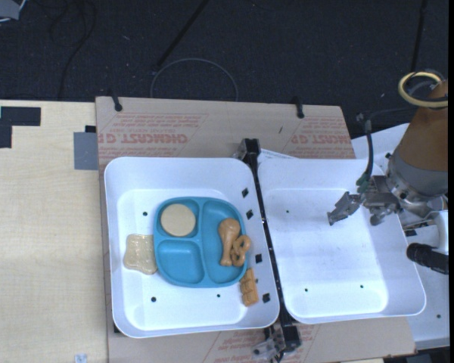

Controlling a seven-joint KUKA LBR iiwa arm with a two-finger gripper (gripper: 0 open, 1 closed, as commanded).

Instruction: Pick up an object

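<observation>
In the left bin (129,308) lies a blue divided plate (183,267). On it rest a round tan biscuit (177,219) and a tan pretzel-like piece (233,242). A pale bread-like slab (140,253) leans against the plate's left edge. A small tan chunk (248,287) sits just off the plate's lower right corner. My gripper (359,214) hangs over the right side of the right bin (325,278), far from all of these objects. It is open, with nothing between its fingers (339,212).
A black divider (261,233) runs between the two bins. Cardboard (212,131) lies under the bins. The arm's grey and orange body (427,146) fills the right edge, and a black part (431,257) sticks out below it.
</observation>
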